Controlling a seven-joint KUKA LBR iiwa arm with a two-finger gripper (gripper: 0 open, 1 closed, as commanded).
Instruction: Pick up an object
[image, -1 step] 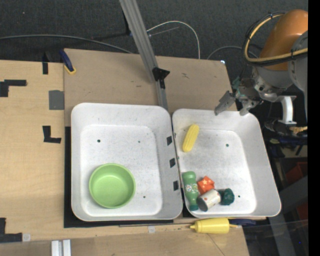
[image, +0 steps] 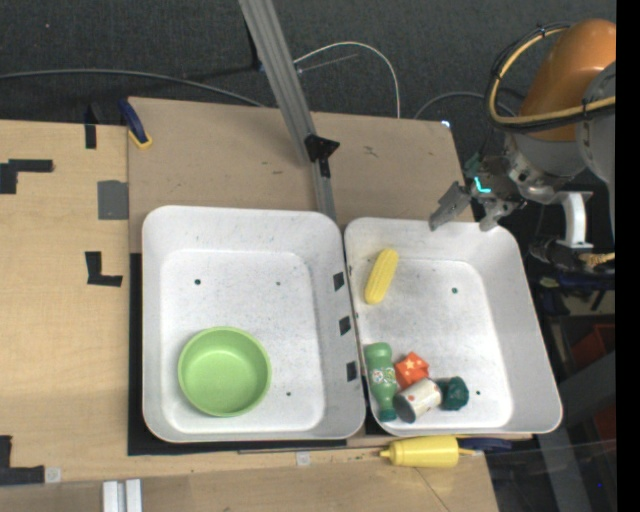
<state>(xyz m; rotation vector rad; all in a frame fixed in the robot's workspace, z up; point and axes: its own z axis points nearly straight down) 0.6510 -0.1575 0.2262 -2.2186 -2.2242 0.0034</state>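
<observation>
Arm (image: 560, 90) at upper right, open empty tool (image: 468, 212) over the right bin's (image: 520, 300) far rim.

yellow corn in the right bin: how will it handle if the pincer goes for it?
The corn is a rounded, elongated cob lying on its side, so a nudge would probably roll it. It looks like a plastic toy: likely light and stiff. It lies apart from the other items, near the bin's left wall, which may crowd one finger.

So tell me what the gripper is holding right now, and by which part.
Nothing is held. The gripper hangs open above the far right corner of the right bin, with nothing between its fingers. The corn cob and the other items lie untouched in the bin.
</observation>
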